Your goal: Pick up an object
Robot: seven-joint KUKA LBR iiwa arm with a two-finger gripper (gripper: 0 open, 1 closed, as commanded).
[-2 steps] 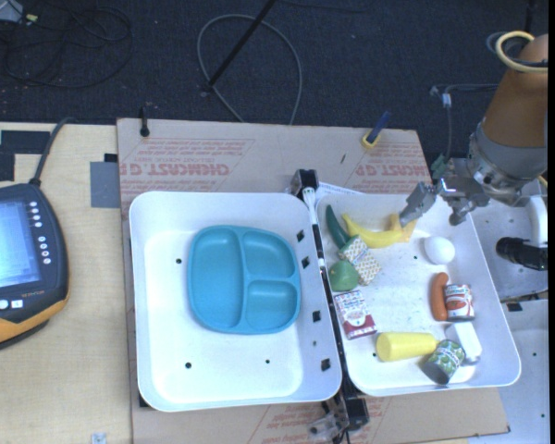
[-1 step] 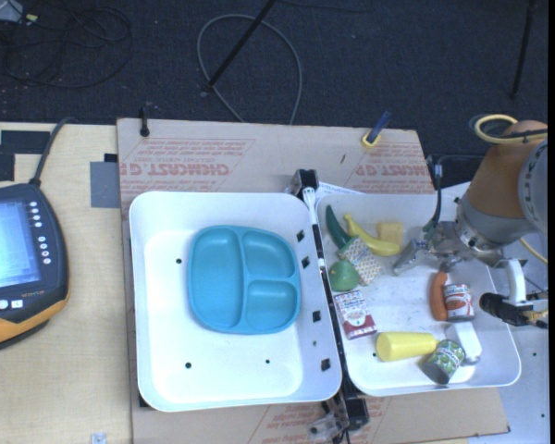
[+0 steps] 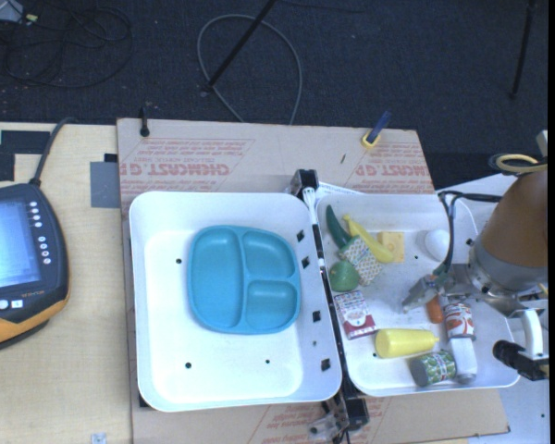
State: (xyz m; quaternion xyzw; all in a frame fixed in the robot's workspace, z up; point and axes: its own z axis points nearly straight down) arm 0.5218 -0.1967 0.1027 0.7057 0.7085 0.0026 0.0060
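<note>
Where legible (mirrored), cardboard [image 3: 180, 162] reads "CHEMCAST".

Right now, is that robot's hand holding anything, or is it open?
Hand: low in the right bin, near an orange piece; whether it is gripping anything cannot be told.

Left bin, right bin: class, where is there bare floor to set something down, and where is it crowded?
Bare floor rings the blue divided plate in the left bin, widest along its near edge. The right bin is crowded: yellow bottle, can, arm above.
</note>
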